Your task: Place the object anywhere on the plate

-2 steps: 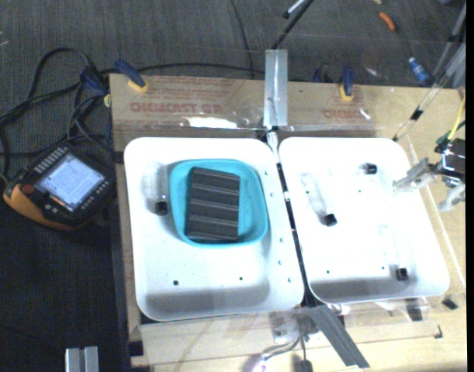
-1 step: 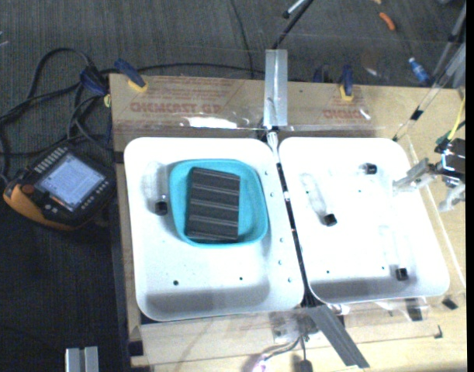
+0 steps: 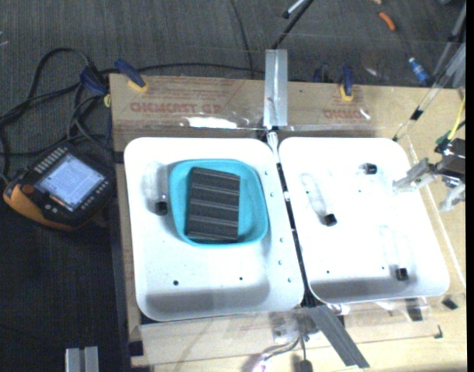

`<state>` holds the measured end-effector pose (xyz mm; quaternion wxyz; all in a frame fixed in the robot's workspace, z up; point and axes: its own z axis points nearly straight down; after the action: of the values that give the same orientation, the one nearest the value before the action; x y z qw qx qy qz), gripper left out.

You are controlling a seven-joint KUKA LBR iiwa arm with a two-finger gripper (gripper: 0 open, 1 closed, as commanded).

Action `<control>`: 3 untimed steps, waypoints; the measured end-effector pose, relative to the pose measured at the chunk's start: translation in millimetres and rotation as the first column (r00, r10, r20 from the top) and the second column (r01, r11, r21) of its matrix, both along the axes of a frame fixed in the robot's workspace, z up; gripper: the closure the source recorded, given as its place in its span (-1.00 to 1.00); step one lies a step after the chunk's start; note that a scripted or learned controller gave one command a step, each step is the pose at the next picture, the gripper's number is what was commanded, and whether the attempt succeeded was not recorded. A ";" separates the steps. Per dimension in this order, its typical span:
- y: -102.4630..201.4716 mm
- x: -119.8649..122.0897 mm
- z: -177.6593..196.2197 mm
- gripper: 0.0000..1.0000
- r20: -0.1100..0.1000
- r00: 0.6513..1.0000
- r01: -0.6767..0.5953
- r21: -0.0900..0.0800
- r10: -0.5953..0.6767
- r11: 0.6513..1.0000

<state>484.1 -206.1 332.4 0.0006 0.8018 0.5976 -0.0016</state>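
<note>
2 shallow white plastic bins sit side by side on a pale wooden bench (image 3: 198, 107), the left bin (image 3: 213, 285) touching the right bin (image 3: 361, 277) along a dark seam. An orange-edged handheld control pendant with a lit screen (image 3: 62, 186) lies on the dark carpet (image 3: 105, 22) left of the bench, black cables (image 3: 46, 76) looping behind it. 2 blue-and-yellow clamps (image 3: 130, 76) (image 3: 346, 86) grip the bench's far edge.

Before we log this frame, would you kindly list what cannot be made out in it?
- Gripper: cut off by the camera view's right edge; open or shut unclear.
- Clear, glassy objects in the right white bin: washed out against white, shapes uncertain.
- Dark ridged rectangular block on the blue plate: material unclear.
</note>
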 end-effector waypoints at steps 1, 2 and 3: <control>0.0 0.0 0.0 -1.00 0.000 1.000 0.000 0.000 0.000 1.000; 0.0 0.0 0.0 -1.00 0.000 1.000 0.000 0.000 0.000 1.000; 0.0 0.0 0.0 -1.00 0.000 1.000 0.000 0.000 0.000 1.000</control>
<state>484.1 -206.1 332.4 0.0006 0.8018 0.5976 -0.0016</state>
